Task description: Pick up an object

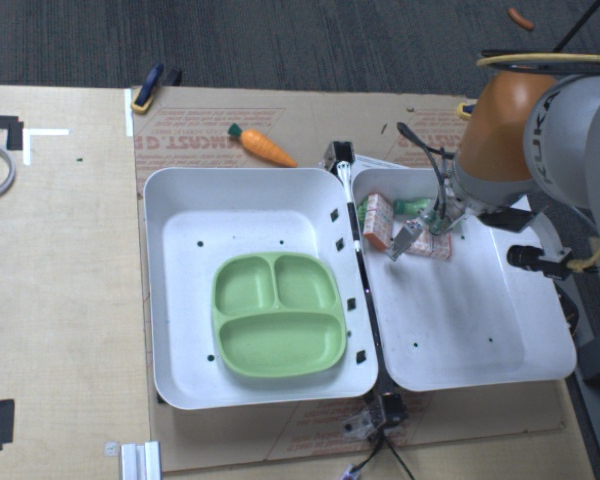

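Start with the wide cardboard-covered desk (70, 268): on it you have two shallow white plastic bins side by side, the left bin (175, 298) and the right bin (480, 348). The grey arm with the orange band (520, 128) reaches in over the right bin's far end, and its gripper (412, 236) hangs low over a small cluster of things there. Whether the fingers are open or closed you cannot tell; the metal tip blurs into the packets under it, and nothing can be seen held between them. In the left bin lies one pale green three-compartment plastic tray (278, 315), stiff and light but wide and flat, with only its rim to take, so a poor pick. The likelier targets sit in the right bin's far-left corner: one small red-and-white carton (378, 220), probably light and stiff, best pinched across its narrow faces; one flat red-and-white packet (432, 249) just beside the gripper, probably thin and slippery; and one small green item (413, 207) touching them, too small to identify. Outside the bins, one orange toy carrot (264, 145) lies on the desk.
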